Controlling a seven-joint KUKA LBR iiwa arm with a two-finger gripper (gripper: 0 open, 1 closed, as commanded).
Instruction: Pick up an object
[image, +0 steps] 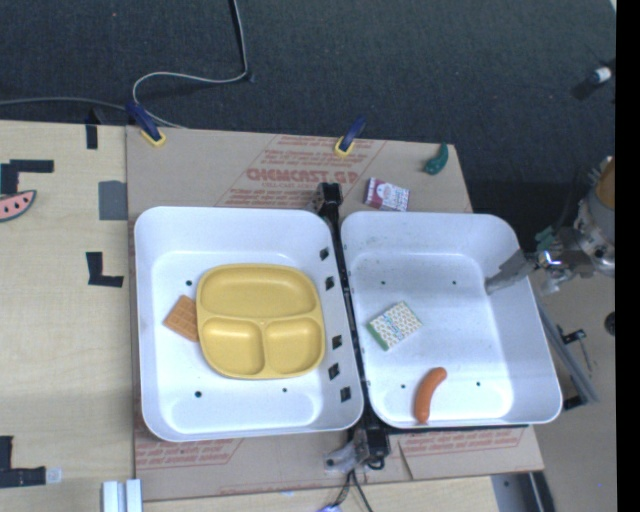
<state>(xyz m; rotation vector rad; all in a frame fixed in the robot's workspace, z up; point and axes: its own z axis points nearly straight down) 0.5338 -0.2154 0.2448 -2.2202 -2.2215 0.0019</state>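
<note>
Rightward, end effector (505, 277) over right bin (520, 330) edge — sausage (429, 394), patterned card (394, 325) inside.

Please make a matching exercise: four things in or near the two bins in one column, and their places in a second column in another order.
Things:
1. yellow tray
2. sausage
3. green card
4. gripper

Places:
A. right bin, near front wall
B. left bin, middle
C. over right bin's right rim
D. right bin, left half of its floor

Pairs: 1-B, 2-A, 3-D, 4-C
</note>
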